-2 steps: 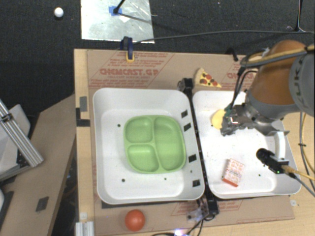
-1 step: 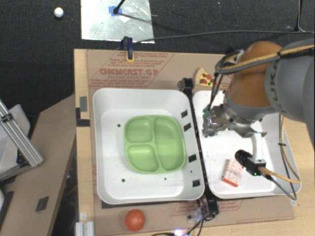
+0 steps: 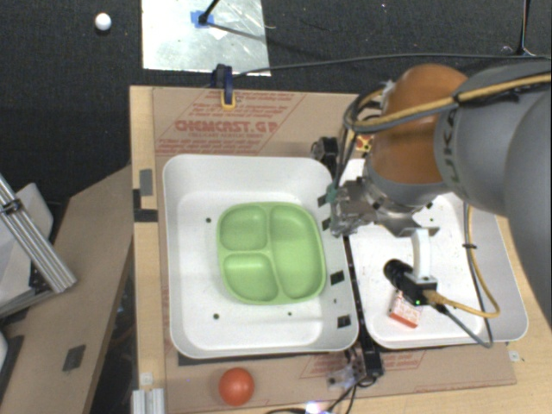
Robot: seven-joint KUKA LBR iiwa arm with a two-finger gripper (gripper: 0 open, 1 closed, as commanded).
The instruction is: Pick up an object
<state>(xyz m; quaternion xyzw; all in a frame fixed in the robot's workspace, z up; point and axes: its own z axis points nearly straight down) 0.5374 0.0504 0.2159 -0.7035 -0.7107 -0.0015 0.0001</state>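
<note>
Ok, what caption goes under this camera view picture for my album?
Robot arm reaches over two white bins; a green plate sits in one.

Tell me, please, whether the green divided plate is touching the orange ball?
Apart. The camera view shows the green plate inside the left bin, while the orange ball sits outside, past the bin's near rim, on the brown board.

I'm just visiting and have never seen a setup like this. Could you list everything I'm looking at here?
Bins: two, white, side by side on the bench.
Divided plate: one, green, lying in the left bin.
Small packet: one, red and white, in the right bin.
Ball: one, orange, on the bench in front of the left bin.
Small ball: one, white, top left.
Arm: one, grey with an orange band, above the right bin.
</note>
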